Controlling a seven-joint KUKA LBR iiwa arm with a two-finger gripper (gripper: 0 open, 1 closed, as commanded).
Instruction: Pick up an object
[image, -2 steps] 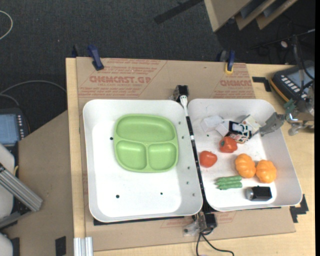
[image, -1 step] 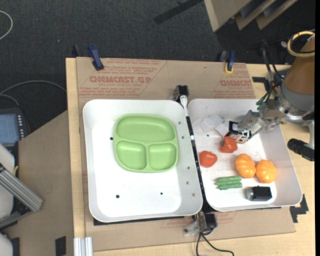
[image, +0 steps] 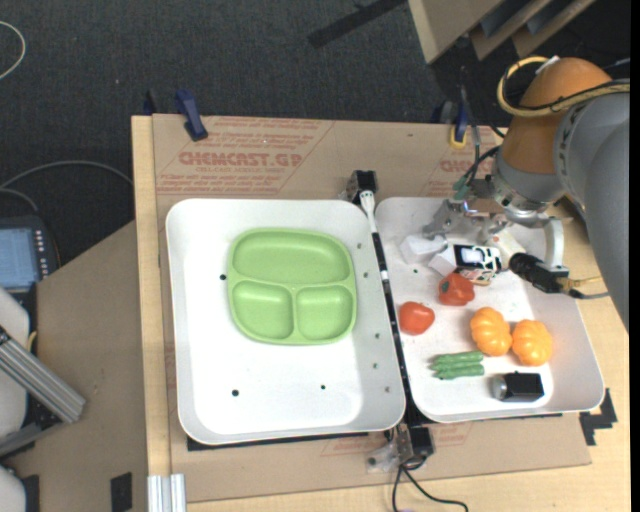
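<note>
bench carries two white bins; gripper (image: 462, 222) low in right bin (image: 580, 330), small red object (image: 456, 289) just below it; jaw state unclear.

A matt green plastic tray (image: 291, 286) is seen in a smooth white bin (image: 200, 330); glossy orange peppers (image: 510, 337) are seen beside it.

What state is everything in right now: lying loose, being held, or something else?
Green divided plate: flat in left bin, nothing on it.
Two red tomatoes: loose in right bin.
Two orange peppers: loose, side by side.
Green beans: lying flat.
Black block: loose near the front rim.
</note>
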